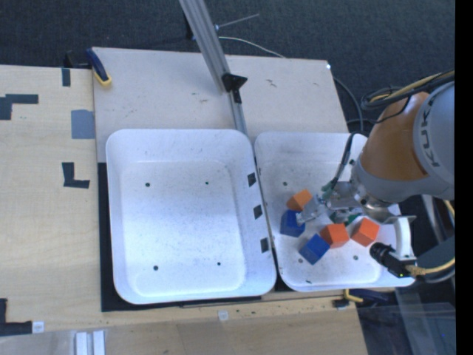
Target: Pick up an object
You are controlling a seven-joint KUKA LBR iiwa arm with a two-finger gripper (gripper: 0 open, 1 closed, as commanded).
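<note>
In the right bin (310, 150) lie several small blocks. An orange block (299, 200) sits beside a blue block (291, 222). A second blue block (313, 248) lies nearer the front, touching an orange block (336, 234). Another orange block (364, 231) lies further right, with a bit of a green object (355, 217) showing behind it. My gripper (327, 205) hangs low over the bin's middle, just right of the first orange block and above the orange block at the front. The wrist hides its tips.
The left bin (181, 213) stands alongside, its rim touching the right bin's. A slanted aluminium rail (211, 46) crosses the bench behind the bins. Cables run at the right edge. My arm's orange band (392, 146) hangs over the right bin's right side.
</note>
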